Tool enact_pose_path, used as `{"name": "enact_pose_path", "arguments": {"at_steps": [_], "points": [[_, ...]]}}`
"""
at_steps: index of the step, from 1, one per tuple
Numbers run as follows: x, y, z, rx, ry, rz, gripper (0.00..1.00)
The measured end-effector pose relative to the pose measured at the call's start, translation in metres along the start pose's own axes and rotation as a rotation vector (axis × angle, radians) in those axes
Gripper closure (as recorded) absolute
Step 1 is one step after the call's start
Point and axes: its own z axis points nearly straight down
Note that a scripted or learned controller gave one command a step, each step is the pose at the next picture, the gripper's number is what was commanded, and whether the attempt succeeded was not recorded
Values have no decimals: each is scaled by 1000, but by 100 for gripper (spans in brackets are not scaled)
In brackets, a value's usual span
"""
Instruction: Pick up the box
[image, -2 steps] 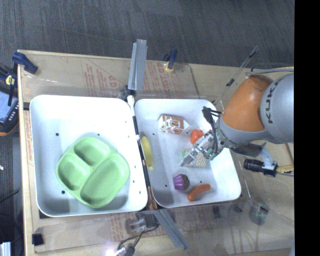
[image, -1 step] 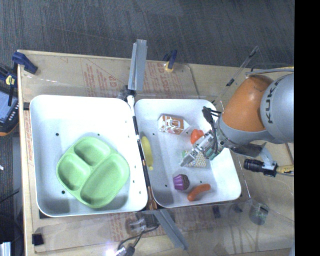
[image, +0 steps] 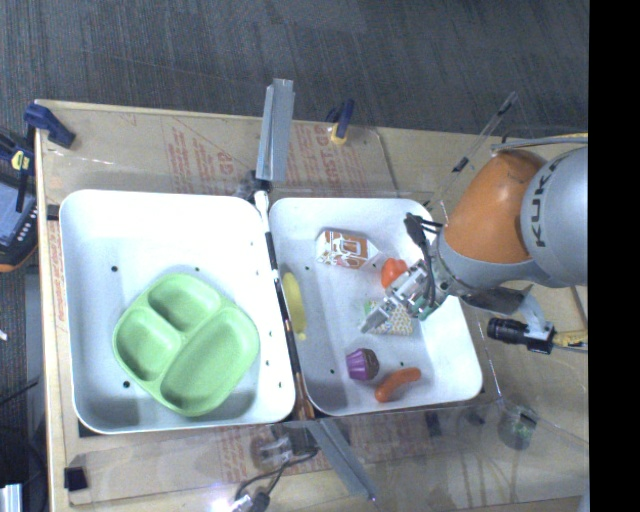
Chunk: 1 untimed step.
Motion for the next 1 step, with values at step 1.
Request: {"name": "enact_pose_path", "arguments": {"at_steps": [1], "points": [[0,0,0,0,0,0,0]]}}
